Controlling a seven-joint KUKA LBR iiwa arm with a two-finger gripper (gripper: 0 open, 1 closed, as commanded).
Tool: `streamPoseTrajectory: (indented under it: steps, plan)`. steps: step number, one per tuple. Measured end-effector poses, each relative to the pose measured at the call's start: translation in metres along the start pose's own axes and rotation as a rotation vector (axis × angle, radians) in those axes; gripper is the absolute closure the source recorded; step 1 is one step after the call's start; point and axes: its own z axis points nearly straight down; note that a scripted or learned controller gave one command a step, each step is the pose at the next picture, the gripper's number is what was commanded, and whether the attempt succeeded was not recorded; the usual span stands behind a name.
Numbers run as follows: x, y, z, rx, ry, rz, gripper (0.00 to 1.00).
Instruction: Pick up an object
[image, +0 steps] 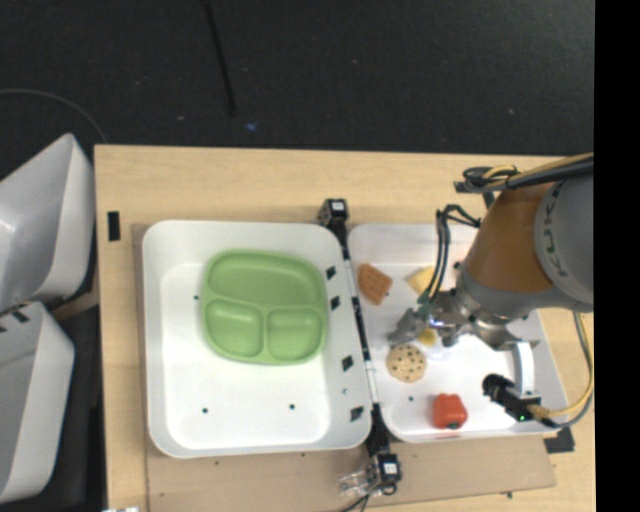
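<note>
The right bin (395, 420) holds a round cookie (405, 363), an orange wedge-shaped piece (374, 283), a red block (449, 410) near the front, and a yellow piece (423, 280) partly hidden by the arm. My gripper (424, 327) hangs low over the middle of this bin, just above and to the right of the cookie. A small yellow bit shows right beside its tip. The arm's orange band and grey wrist cover the bin's right side.
The left bin (175, 400) bears a green divided plate (266, 306) in its upper half. Black clips run along the ridge between the two bins. Cables loop near the arm at the right. White casings stand off the bench at the far left.
</note>
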Motion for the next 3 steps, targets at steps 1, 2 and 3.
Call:
streamPoseTrajectory:
  steps: [1, 2, 3]
  plan:
    - [-0.001, 0.001, 0.029, -0.005, -0.001, 0.001, 0.0]
    - [-0.003, 0.002, 0.016, -0.01, -0.002, 0.01, 1.0]
    - [-0.005, -0.004, -0.045, -0.01, -0.001, 0.004, 1.0]
